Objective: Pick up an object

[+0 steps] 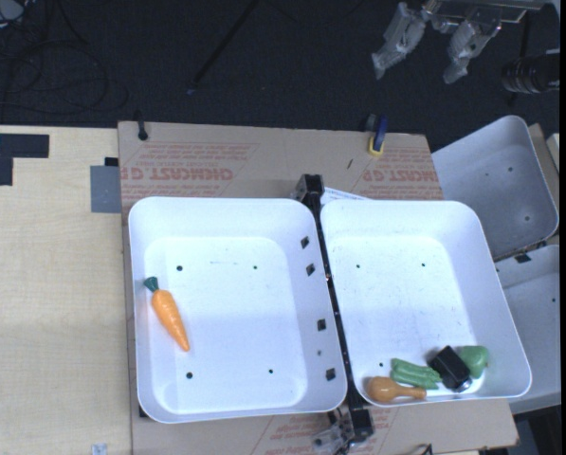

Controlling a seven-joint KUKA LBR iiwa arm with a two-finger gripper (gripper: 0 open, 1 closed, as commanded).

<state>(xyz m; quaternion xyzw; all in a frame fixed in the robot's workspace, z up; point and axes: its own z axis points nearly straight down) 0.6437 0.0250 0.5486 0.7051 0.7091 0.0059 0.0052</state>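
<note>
Now your hand (426, 45) hangs open and holds nothing, high above the bench. The carrot (170, 318) lies alone in the left bin (226, 218); likely light, stiff, slick, so grip mid-body.

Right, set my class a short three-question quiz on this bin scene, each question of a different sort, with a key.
1. True or false: the toy carrot lies in the left bin.
2. Multiple choice: the gripper is
A. inside the right bin
B. raised beyond the bins' far edge, fingers apart
C. touching the carrot
3. Fill in: the black block in the right bin sits in its near-____ corner, beside the green pea pod and the orange gourd-shaped toy.

Key: 1 true; 2 B; 3 right.
</note>
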